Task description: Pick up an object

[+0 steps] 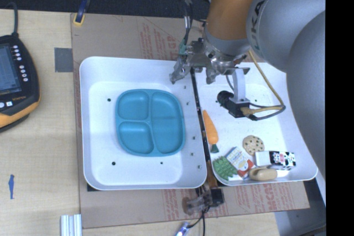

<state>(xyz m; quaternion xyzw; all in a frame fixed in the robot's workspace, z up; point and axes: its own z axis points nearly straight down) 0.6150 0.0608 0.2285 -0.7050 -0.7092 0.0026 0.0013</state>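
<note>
Hovering claw [192, 70] over the bins' shared wall, fingers spread, grasping nothing; approach step, next calls for lowering onto the carrot [209, 126].

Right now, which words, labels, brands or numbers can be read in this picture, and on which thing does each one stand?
"KU": dark letters on the grey arm, cut off by its curve.
Red print on the cardboard sheet: too blurred to read.
Small packet in the right bin: print too small.
Black-and-white carton: no readable text.
Handheld controller screen: unreadable.
</note>
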